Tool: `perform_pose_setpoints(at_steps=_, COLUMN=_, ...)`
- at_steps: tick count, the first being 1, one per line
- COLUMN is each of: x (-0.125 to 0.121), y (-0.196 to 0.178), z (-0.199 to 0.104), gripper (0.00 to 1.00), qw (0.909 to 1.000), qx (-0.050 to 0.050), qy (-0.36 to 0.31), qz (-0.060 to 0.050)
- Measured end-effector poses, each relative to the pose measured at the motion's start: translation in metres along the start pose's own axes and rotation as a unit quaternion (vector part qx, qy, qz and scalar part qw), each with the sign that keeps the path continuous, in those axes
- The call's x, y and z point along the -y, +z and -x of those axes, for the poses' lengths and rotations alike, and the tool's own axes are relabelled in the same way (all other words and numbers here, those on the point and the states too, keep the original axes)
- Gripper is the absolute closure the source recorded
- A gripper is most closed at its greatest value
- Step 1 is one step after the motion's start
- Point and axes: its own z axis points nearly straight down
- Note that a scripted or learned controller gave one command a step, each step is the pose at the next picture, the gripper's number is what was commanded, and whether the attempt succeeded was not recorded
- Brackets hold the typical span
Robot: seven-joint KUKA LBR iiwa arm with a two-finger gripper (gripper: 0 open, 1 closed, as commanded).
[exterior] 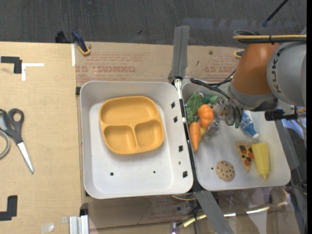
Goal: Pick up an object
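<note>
Pincer [218, 122] sits low in the right bin [280, 145], at its upper left part, just beside a small orange pumpkin [205, 115] and a carrot [195, 134]. Whether its fingers are wide or narrow cannot be told; the metal parts blur together and nothing is seen clamped between them.

Likely target: the pumpkin or the carrot, both against the bin's left wall next to green leafy pieces [194, 101]. They look like toy food, so judged light, stiff and somewhat slick. Carrot is best taken across its thick upper half; the round pumpkin may slip out of a shallow grip.

Crowding is the main hindrance: pumpkin, carrot and greens touch or overlap, and the wall leaves little room for a finger on that side.

Elsewhere in the right bin: blue-and-white tube [248, 125] under the arm, pizza slice [246, 155], yellow bottle [262, 160], cookie [224, 170], all lying apart and easier to reach. Left bin [131, 184] holds a yellow divided plate [131, 124]. Scissors [17, 135] lie on the desk [39, 179], well apart.
</note>
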Motion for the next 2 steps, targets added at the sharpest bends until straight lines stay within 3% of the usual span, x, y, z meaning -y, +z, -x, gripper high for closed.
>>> perform_pose_setpoints(at_steps=1, x=-0.002, y=0.0, z=-0.006, gripper=0.0, qw=0.9953, qx=-0.001, qy=-0.097, qz=0.0)
perform_pose_setpoints(at_steps=2, x=0.024, y=-0.082, z=0.043, gripper=0.0, qw=0.9978, qx=0.001, qy=-0.066, qz=0.0)
